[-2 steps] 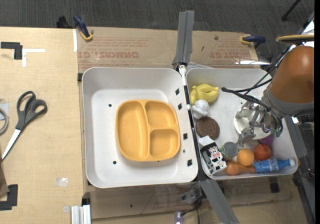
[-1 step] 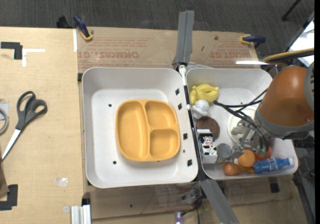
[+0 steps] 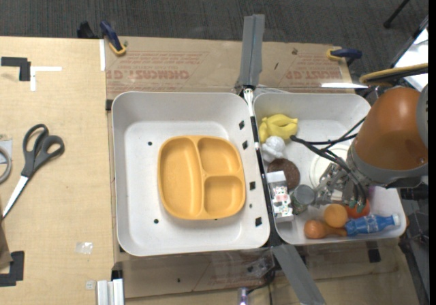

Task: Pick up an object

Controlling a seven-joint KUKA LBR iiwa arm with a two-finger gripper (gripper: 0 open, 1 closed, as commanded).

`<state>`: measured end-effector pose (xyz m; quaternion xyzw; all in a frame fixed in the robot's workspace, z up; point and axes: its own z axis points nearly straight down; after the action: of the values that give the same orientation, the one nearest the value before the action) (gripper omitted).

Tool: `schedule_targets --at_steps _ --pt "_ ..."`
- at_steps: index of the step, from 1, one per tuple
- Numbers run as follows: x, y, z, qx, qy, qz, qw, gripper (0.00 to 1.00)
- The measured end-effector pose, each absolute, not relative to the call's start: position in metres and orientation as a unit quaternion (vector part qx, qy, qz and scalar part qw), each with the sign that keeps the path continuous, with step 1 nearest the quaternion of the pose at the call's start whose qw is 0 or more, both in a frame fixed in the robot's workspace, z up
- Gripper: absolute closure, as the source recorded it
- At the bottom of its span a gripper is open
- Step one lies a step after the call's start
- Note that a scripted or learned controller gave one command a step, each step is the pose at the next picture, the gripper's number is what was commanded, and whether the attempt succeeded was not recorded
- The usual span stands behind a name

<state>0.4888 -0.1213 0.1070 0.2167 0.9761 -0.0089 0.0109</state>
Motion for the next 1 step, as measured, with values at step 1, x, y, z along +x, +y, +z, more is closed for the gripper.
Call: schedule_targets --at_steps 1 --pt "0.4819 -0.1169 0.0988 0.098 0.995 -0.0097 0.011 1.00"
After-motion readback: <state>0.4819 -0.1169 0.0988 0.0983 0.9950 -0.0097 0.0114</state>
